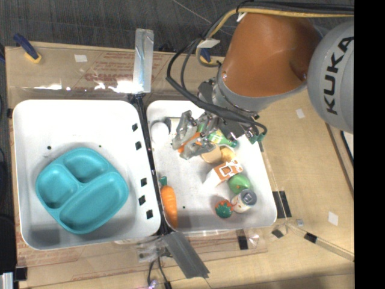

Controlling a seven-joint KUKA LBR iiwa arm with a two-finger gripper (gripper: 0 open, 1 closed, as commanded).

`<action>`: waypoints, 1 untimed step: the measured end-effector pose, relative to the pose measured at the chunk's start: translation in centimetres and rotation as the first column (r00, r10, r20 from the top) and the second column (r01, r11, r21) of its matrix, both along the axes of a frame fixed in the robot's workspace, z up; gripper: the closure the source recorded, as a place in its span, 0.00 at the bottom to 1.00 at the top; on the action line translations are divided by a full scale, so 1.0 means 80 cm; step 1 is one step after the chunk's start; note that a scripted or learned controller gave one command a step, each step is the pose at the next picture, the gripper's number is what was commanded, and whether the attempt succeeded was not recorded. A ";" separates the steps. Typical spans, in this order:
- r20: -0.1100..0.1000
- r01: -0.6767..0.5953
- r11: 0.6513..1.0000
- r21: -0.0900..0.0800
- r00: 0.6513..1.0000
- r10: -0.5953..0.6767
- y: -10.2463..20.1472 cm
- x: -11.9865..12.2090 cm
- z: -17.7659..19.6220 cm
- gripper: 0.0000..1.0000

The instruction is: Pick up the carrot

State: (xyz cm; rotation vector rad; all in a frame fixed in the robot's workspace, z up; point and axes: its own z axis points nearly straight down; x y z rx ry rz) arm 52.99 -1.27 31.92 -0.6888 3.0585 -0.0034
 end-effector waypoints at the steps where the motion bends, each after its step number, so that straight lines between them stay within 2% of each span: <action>1: -0.006 -0.170 0.985 0.001 0.985 0.170 0.044 0.088 -0.037 1.00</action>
